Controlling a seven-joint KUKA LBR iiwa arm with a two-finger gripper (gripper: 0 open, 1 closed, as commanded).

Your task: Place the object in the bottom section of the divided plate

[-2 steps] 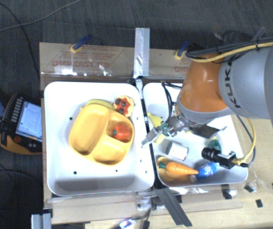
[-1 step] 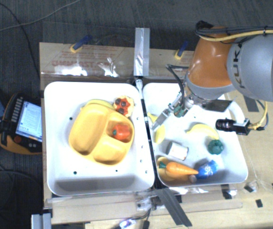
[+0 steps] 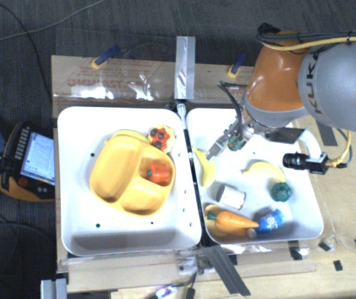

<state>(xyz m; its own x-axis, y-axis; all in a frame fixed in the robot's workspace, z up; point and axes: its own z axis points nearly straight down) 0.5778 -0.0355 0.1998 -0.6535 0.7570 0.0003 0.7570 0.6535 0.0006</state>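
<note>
- One red tomato-like piece [image 3: 158, 172] is seen lying in the yellow plastic divided plate [image 3: 112, 173].
- The two-finger gripper [image 3: 224, 143] is held above the right white bin [image 3: 309, 185], fingers spread, nothing pinched.

In the right bin [image 3: 309, 226], toward the lower right of the frame, an orange carrot [image 3: 234, 220] lies along the near wall beside a blue toy [image 3: 270, 220]. A dark green round piece [image 3: 281, 192] sits above them, a yellow banana-like piece [image 3: 264, 168] just above that, and a small white block [image 3: 232, 197] left of centre. A handheld pendant [image 3: 30, 162] lies at the frame's left edge.
</note>
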